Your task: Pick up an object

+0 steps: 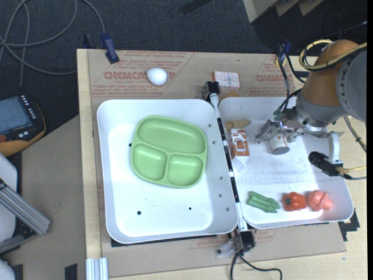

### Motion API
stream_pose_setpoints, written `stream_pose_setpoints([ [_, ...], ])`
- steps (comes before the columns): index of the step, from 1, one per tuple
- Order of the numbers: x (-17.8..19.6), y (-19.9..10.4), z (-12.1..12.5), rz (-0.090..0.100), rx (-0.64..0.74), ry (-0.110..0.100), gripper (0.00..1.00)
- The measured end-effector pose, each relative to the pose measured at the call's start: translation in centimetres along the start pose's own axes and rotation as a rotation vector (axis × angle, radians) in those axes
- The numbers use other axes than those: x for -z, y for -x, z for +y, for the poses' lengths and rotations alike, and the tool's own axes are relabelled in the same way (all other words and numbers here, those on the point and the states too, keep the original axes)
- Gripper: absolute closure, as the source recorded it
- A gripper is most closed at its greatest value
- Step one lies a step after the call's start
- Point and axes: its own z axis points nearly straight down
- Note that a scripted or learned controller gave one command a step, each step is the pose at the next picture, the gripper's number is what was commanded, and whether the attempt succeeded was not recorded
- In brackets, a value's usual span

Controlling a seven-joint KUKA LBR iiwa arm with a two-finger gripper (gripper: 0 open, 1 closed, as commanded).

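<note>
My gripper (275, 137) hangs over the upper middle of the right bin (344, 212), with the grey and orange arm (326, 80) coming in from the right. Just left of it a small orange and white box (239, 144) lies against the bin's left wall. A tan piece (238, 123) sits above that box. Along the bin's front edge lie a green pepper (262, 202), a red tomato-like piece (295, 200) and a pink-orange piece (319, 199). Nothing can be seen held in the gripper.
The left bin (113, 214) holds a green divided plate (169, 151). Behind the bins on the bench are a white ball (156, 76) and a small patterned box (226, 79). A black cable part (326, 163) hangs from the arm over the right bin.
</note>
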Motion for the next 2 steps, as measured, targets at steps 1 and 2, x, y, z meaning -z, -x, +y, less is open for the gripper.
stream_pose_setpoints([
  [1,1.1,0.0,0.1,-0.001,0.000,0.003,1.00],
  [2,10.2,-7.0,4.2,-0.001,0.001,0.006,1.00],
])
